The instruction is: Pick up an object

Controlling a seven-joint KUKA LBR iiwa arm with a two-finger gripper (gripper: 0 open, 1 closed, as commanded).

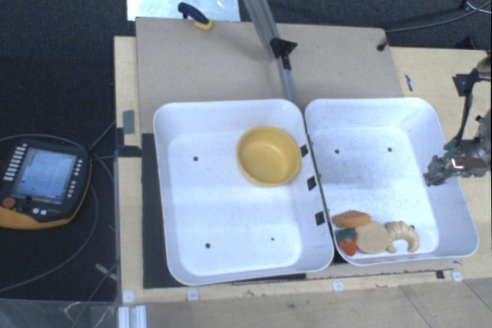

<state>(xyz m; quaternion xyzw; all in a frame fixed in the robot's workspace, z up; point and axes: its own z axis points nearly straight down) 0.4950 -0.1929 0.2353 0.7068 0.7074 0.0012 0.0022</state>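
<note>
A yellow bowl sits in the left bin, near its upper right corner. In the right bin, at the front, lie several small food items together: an orange oblong piece, a round tan disc, a small red piece and a pale croissant-like piece. My gripper hangs over the right bin's right rim, apart from all the items and well above and to the right of them.
A grey pole slants down to the gap between the bins at the back. A teach pendant lies on the floor at left. The brown bench board extends behind the bins.
</note>
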